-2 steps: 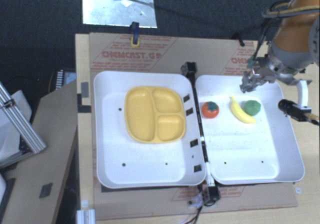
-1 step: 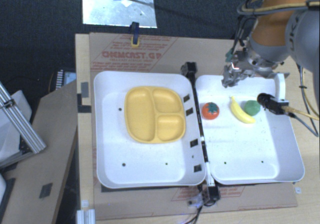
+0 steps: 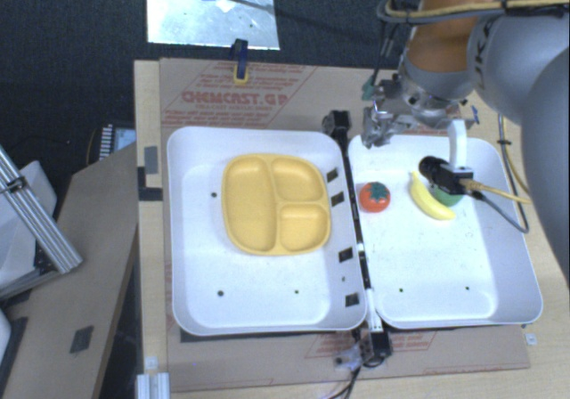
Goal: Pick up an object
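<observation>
A red tomato with a green top [image 3: 374,197] lies in the right bin [image 3: 445,281], near its left wall. To its right rests a yellow banana [image 3: 429,199], with a small green thing [image 3: 452,198] touching the banana's far end. My gripper [image 3: 378,128] hangs over the far left corner of the right bin, behind the tomato and apart from it. Nothing shows between its tips.
The left bin [image 3: 205,290] holds a yellow plate with three compartments [image 3: 274,204]. A row of black clips [image 3: 349,228] marks the seam between the two bins. The grey arm [image 3: 525,68] fills the space above the right bin's far right corner.
</observation>
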Controlling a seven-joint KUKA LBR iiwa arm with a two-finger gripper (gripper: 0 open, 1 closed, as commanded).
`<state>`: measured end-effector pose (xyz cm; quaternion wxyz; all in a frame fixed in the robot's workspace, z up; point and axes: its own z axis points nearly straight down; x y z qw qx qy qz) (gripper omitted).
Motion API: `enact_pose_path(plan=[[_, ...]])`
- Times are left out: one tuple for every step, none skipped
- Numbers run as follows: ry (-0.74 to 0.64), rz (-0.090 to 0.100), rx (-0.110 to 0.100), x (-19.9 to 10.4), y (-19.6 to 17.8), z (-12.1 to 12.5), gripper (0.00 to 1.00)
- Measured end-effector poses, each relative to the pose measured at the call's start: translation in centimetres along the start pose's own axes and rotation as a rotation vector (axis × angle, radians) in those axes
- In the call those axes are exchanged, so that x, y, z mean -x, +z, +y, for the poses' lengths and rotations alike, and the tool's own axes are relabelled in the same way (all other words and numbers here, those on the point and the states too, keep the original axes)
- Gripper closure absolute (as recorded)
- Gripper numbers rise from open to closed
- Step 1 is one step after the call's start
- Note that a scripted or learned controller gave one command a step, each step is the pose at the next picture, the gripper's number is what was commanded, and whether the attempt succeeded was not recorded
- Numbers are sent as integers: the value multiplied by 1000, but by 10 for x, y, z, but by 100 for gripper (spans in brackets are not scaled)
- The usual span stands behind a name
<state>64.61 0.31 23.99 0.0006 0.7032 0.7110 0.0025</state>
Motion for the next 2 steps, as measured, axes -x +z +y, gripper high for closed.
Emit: enact_pose_path(plan=[[1,0,-3,-55,14,6,100],[2,-1,-2,-101,14,4,100]])
